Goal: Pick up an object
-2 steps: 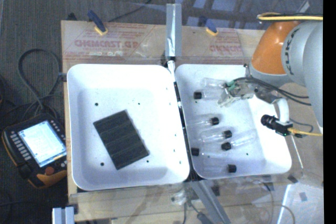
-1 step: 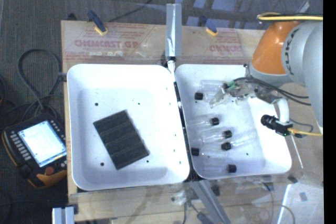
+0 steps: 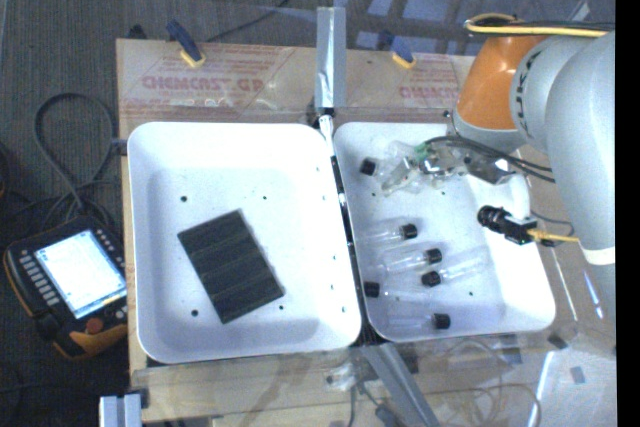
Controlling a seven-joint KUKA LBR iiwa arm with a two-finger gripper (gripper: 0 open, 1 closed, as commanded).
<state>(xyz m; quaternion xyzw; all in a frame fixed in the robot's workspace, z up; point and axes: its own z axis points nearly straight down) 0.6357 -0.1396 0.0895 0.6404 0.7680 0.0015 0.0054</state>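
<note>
while your gripper [image 3: 420,160] hangs low over clear vials [image 3: 410,233], likely lining up a grasp, jaw state cannot be told

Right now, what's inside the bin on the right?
The right bin holds several clear little bottles with black caps. The arm hangs over its far corner, so whatever lies under there is hidden.

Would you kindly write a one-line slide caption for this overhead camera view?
KUKA arm's claw reaches among clear black-capped vials in the right bin; a dark ribbed pad lies in the left bin.
</note>
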